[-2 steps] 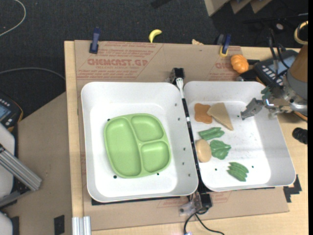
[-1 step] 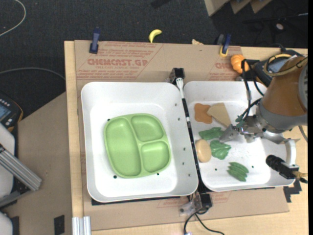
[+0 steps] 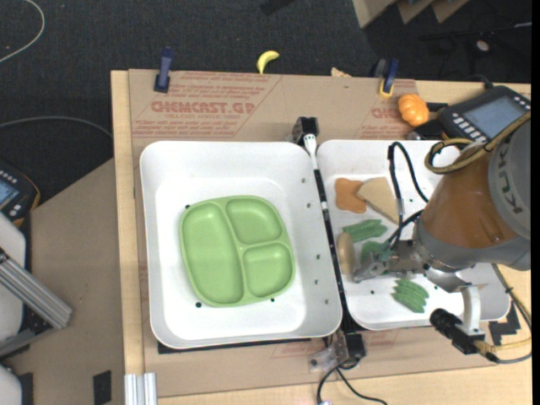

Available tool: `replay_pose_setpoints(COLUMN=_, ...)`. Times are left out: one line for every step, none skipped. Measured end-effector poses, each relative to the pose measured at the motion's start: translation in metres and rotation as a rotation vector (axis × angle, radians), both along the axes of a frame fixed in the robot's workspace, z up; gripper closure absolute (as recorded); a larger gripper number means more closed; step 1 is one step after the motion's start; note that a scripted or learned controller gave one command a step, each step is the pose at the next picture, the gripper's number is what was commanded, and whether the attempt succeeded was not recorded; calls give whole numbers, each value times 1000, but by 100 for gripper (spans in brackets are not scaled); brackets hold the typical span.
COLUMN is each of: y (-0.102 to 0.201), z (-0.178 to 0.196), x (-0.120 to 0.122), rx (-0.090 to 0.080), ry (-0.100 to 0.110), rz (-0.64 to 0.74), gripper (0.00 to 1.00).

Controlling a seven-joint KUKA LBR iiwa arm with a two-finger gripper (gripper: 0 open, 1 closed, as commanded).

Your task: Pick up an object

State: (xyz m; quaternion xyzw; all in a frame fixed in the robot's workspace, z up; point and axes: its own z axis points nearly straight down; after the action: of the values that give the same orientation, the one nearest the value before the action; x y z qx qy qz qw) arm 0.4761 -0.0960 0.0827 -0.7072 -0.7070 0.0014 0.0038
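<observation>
The big grey arm (image 3: 489,201) comes in from the right side and bends down low over the right bin (image 3: 371,154). It has an orange band above its wrist. Its gripper (image 3: 364,268) points to the left, close to the wall between the two bins. It is too dark and small there to tell how the gripper is set. Things to pick up lie in the right bin. A green piece (image 3: 363,229) sits just above the gripper, and another green piece (image 3: 411,294) lies below the wrist. An orange-brown piece (image 3: 348,194) and a tan wedge (image 3: 380,197) lie touching near the top of that bin. The left bin (image 3: 160,251) holds a green plate (image 3: 237,249) with three parts. The brown board (image 3: 211,108) under the bins has red writing that looks like "CHEMCAST GP". Smaller red words are too tiny to read.
</observation>
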Motion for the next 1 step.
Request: replay_pose_setpoints(y=-2, z=12, x=3, rx=-4, ry=-10, rz=-1, gripper=100)
